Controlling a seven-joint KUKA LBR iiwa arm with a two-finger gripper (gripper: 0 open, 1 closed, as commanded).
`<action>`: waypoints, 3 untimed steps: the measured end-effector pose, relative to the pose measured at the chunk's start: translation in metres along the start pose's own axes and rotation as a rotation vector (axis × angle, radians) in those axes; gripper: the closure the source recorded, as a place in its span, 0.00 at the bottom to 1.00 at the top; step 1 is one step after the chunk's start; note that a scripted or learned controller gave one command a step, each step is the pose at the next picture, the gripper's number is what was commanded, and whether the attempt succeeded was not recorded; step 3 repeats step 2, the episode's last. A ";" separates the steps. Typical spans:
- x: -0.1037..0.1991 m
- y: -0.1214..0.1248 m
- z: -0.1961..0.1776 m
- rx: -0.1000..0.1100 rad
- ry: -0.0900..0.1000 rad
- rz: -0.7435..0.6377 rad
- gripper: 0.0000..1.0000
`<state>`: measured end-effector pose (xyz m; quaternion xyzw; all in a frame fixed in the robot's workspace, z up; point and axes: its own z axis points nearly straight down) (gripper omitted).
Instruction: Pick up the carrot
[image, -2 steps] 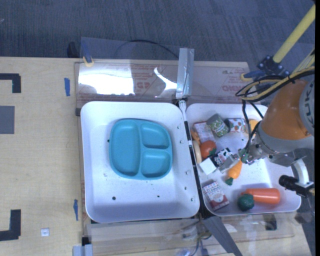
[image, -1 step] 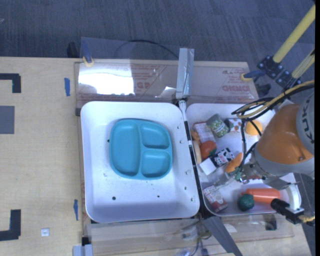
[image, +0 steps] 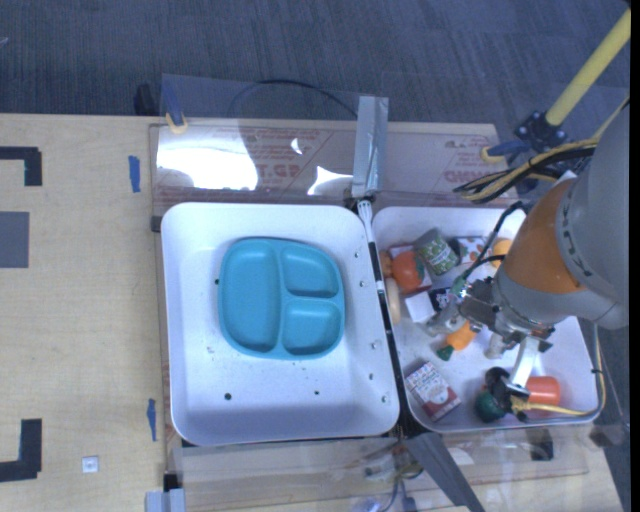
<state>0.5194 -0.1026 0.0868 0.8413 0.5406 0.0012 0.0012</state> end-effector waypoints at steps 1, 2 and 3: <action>0.001 0.001 -0.011 -0.004 0.000 -0.002 1.00; -0.016 0.006 -0.075 0.002 -0.001 0.003 1.00; -0.016 0.006 -0.075 0.002 -0.001 0.003 1.00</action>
